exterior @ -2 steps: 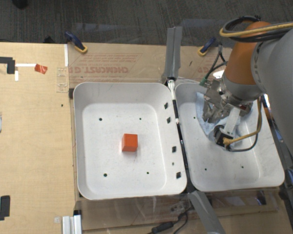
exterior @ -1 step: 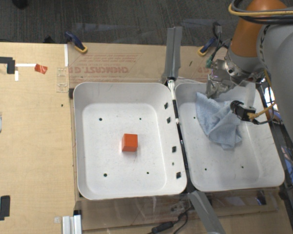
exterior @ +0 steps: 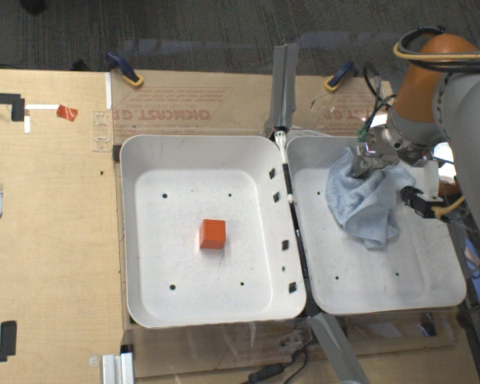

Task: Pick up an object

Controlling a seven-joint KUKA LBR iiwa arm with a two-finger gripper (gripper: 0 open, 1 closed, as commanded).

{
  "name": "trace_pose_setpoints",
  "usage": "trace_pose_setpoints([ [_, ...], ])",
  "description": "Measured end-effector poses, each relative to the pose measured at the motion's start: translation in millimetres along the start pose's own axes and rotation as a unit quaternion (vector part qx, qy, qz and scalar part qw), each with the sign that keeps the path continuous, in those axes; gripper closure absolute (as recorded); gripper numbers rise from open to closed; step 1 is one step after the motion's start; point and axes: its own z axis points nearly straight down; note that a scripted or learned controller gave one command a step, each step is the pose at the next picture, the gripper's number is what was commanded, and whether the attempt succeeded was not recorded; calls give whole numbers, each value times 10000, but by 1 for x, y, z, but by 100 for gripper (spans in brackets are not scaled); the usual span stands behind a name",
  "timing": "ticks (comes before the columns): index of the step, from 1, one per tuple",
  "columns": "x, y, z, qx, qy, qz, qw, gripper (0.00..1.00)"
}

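Cloth in the pincer, cube far off to its left

Well to the pincer's left, the orange cube (exterior: 213, 234) sits alone in the left bin (exterior: 144, 294). The blue-grey cloth (exterior: 362, 201) hangs bunched directly beneath the pincer (exterior: 370, 155), gathered up into its closed fingers over the right bin (exterior: 384, 294). Lift straight and slowly, I'd judge, so the folds don't slip free.

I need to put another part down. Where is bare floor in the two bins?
Left bin: bare all around the central orange cube. Right bin: free along the near and left sides; crowded at the far right, where the blue cloth hangs at the end effector.
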Motion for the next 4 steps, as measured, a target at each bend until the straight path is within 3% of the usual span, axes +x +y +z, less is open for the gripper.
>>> trace_pose_setpoints([
  [1,6,0,3,-7,-3,-151,9999,100],
  [2,4,-6,-98,-2,0,-929,9957,100],
  [3,45,-4,-108,7,1,926,9957,100],
  [4,71,-4,-94,16,2,1043,9945,100],
])
